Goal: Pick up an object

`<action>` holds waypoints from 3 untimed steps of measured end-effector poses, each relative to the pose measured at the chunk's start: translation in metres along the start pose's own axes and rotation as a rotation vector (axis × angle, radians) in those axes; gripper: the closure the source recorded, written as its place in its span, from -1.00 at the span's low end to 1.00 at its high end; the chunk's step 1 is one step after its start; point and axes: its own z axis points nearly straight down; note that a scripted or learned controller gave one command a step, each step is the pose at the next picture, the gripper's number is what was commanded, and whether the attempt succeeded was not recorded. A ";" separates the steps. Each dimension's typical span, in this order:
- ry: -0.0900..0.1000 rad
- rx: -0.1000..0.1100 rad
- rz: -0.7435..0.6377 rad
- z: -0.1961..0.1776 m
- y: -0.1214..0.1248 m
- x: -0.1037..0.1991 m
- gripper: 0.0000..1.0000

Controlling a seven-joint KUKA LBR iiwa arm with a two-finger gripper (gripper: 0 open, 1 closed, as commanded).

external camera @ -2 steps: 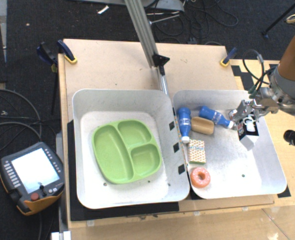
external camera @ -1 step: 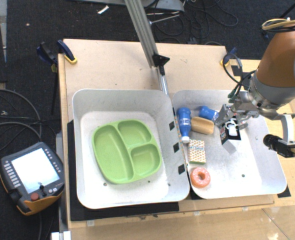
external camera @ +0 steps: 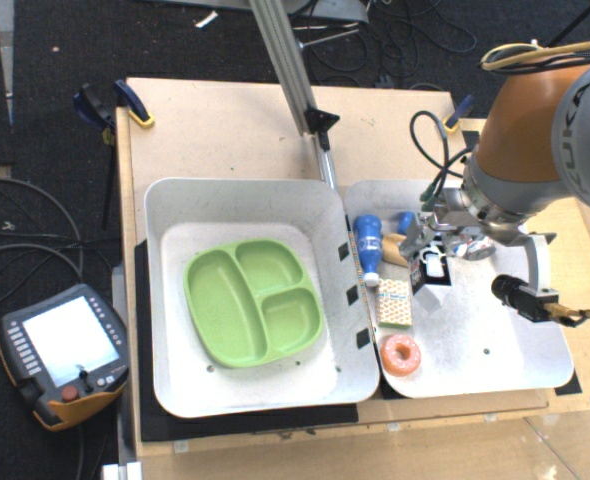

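In the right bin (external camera: pixel 495 358) lie a blue bottle with a white cap (external camera: pixel 367 248), a small printed packet (external camera: pixel 394 303) and a pink frosted doughnut (external camera: pixel 402 354). A small blue piece (external camera: pixel 405 222) and an orange-tan piece (external camera: pixel 394 243) rest near the bin's back left. My gripper (external camera: pixel 427 258) hangs low over the bin just right of the bottle, its dark fingers pointing down beside those small pieces. Nothing shows between them.
The left bin (external camera: pixel 175 218) holds a green divided plate (external camera: pixel 255 301). A metal pole (external camera: pixel 290 58) slants across the back of the bench. Cables and a clamp (external camera: pixel 459 113) sit behind the right bin, and a teach pendant (external camera: pixel 60 353) lies at the left.
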 end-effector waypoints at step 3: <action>0.001 -0.001 -0.002 -0.014 -0.017 0.162 1.00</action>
